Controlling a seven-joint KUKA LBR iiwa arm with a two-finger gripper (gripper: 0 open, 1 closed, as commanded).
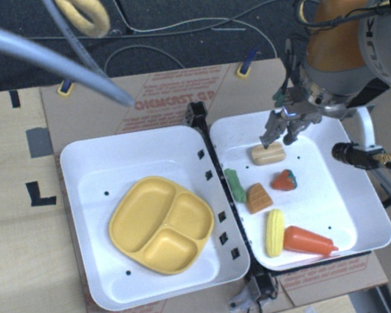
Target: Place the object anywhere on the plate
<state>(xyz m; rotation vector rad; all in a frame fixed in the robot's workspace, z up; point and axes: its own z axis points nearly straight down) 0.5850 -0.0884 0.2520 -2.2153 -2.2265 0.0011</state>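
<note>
A yellow divided plate point(161, 225) lies in the left bin point(85, 209). In the right bin point(357, 221) sit several toy foods: a tan bread piece point(267, 153), a red strawberry point(284, 180), a green pod point(235, 185), an orange-brown wedge point(258, 198), a yellow corn cob point(273, 233) and an orange carrot point(308, 241). My gripper point(281, 131) hangs just above the tan bread piece, at its right end, fingers pointing down. The fingers look spread a little, with nothing seen between them.
A black divider point(217, 185) runs between the two bins. Cables point(180, 27) trail across the dark floor behind the bench. A grey pole point(26, 47) crosses the upper left. The arm's orange band point(339, 14) is at the upper right.
</note>
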